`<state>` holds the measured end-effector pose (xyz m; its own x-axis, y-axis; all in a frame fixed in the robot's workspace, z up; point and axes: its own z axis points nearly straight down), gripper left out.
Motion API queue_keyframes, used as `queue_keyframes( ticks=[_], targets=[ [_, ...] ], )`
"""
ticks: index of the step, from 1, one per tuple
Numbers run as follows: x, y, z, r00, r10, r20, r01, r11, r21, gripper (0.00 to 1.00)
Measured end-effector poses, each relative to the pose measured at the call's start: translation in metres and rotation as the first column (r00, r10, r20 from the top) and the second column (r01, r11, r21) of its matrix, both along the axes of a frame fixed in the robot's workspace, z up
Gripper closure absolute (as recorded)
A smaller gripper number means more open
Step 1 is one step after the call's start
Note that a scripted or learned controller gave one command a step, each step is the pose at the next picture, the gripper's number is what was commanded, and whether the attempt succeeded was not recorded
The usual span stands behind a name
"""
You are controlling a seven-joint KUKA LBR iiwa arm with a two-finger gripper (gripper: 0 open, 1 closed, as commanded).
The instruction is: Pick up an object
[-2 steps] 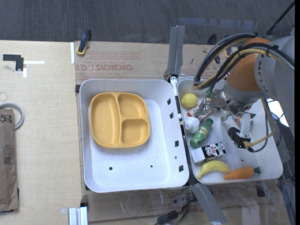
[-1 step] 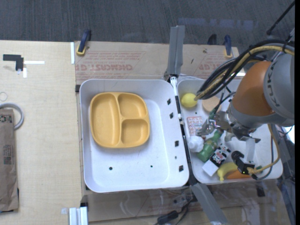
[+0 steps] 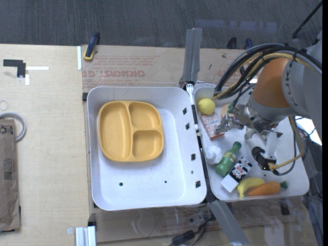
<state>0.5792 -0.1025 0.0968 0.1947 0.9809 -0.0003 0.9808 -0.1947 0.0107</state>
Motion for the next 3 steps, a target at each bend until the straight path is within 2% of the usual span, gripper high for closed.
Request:
queue_keyframes(
  ticks=[1, 2, 3],
  targets=[
    [0.011, 0.018, 0.094, 0.976, 0.219, -0.012, -0.219, 0.976, 0.001, 0.00],
    [0.064, -0.023, 0.041, 0.990, 0.144, -0.011, -0.144, 0.990, 0.000, 0.00],
    [0.054, -0.076, 0.026, 0.986, 0.168, -0.012, -0.168, 0.986, 0.000, 0.00]
  ],
)
